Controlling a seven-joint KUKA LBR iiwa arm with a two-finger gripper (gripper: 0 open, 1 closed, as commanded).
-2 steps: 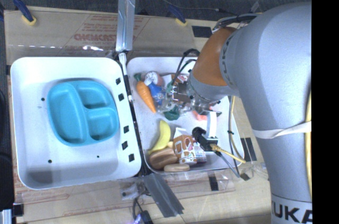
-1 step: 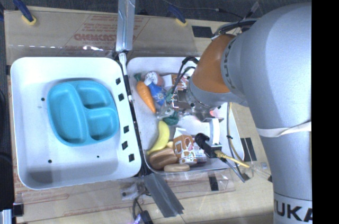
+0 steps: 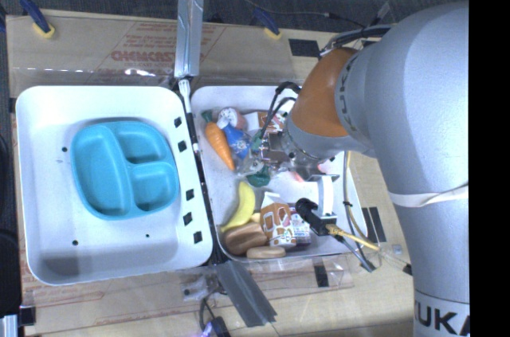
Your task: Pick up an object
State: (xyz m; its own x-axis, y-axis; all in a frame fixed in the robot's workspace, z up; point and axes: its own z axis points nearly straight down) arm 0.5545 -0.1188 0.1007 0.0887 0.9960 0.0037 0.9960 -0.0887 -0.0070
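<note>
Right bin, near end: 2 brown bread rolls, a printed snack packet touching them, and a banana just behind. Further in, the gripper is low over the clutter; whether it is open or closed cannot be told, and nothing is seen held. A carrot lies just beside it.

Left bin: 1 blue divided tray.

The grey arm covers the right bin's far side. It is lettered "KUK". The cardboard beyond has red print, unreadable.
</note>
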